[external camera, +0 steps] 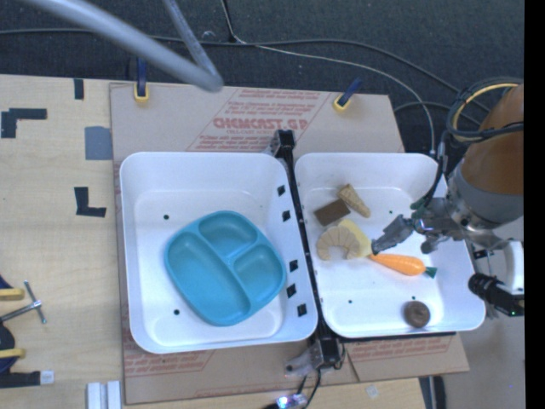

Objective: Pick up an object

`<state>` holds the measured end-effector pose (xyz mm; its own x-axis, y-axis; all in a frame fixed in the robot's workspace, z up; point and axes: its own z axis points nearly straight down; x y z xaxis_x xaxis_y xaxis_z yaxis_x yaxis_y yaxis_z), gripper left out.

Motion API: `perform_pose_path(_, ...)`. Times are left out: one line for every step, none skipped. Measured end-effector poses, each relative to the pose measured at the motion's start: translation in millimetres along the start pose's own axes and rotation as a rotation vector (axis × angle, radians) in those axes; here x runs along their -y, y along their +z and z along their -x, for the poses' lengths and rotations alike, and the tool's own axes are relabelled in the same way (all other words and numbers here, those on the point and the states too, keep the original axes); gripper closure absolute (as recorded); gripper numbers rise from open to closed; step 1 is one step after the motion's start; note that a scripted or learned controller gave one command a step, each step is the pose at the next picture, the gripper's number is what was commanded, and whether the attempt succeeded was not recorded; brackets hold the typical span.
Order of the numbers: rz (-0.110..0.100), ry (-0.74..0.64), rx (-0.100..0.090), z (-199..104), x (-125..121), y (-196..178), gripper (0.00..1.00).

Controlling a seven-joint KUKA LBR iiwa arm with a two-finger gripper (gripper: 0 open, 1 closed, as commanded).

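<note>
The right bin (443, 170) holds a croissant (342, 243), an orange carrot (398, 264), a brown block (330, 213), a tan wedge (355, 201) and a small dark brown round piece (416, 313). My gripper (393, 234) hangs over the bin's right half, its dark fingers pointing left and spread open just above the carrot's left end and beside the croissant. Nothing sits between the fingers. The grey arm with its orange band (498, 156) comes in from the right.
The left bin (136, 177) carries a blue divided plate (225, 265). A black divider (294, 220) runs between the bins. Cables (383, 79) lie behind the bins, and a grey pole (111, 24) crosses the upper left.
</note>
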<state>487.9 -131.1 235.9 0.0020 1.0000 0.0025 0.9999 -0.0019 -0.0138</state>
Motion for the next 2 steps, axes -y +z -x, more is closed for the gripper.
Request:
perform_pose_path(0.012,-0.004,0.002,-0.4,-2.5,-5.9,0.0)
perform_pose_path(0.009,-0.002,0.002,1.4,-0.6,37.6,0.0)
